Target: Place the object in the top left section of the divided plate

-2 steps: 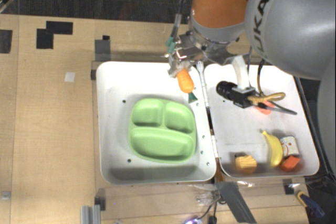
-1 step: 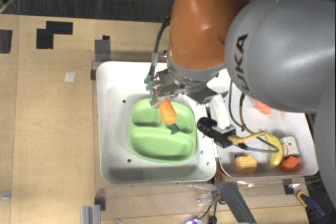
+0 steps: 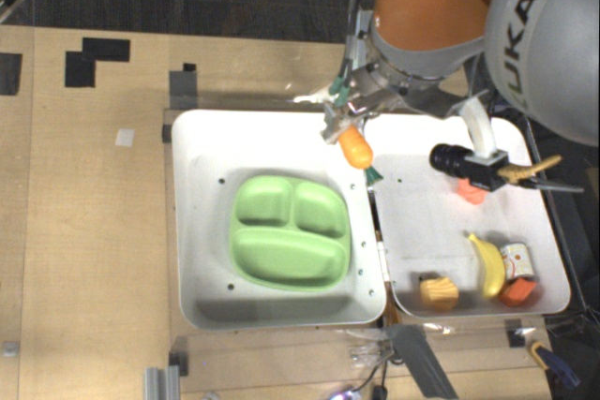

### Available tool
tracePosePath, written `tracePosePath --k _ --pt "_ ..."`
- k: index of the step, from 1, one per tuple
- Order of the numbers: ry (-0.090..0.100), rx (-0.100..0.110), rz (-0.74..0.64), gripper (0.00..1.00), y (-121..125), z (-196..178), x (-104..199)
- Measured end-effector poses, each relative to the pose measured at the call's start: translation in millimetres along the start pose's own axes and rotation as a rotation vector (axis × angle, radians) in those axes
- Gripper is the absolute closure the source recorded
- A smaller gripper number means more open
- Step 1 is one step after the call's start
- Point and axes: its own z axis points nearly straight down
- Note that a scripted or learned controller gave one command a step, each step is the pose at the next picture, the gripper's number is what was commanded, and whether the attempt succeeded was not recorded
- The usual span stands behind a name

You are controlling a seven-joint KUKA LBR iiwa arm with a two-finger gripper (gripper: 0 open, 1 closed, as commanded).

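The grey-and-orange arm reaches in from the right, its gripper (image 3: 343, 126) closed on the upper end of an orange toy carrot (image 3: 355, 148), which hangs tilted with its green tip pointing down and to the right. The carrot sits over the far end of the rims where the two white bins meet, clear of the green divided plate (image 3: 289, 231). The plate lies in the middle of the left bin (image 3: 202, 164), with two small sections on its far side and one wide section on its near side. In the right bin (image 3: 422, 229), a banana (image 3: 485, 263) lies at the near right, a small yellow-orange block (image 3: 438, 292) to its left, a white-and-red item (image 3: 515, 259) and an orange-red piece (image 3: 518, 292) just to its right — and a salmon-pink piece (image 3: 472, 193) farther back.
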Motion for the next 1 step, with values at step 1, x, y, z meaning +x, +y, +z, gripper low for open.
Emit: tracePosePath --k 1 --pt "0.001 0.002 -0.123 1.0 -40.4 37.3 90.4"
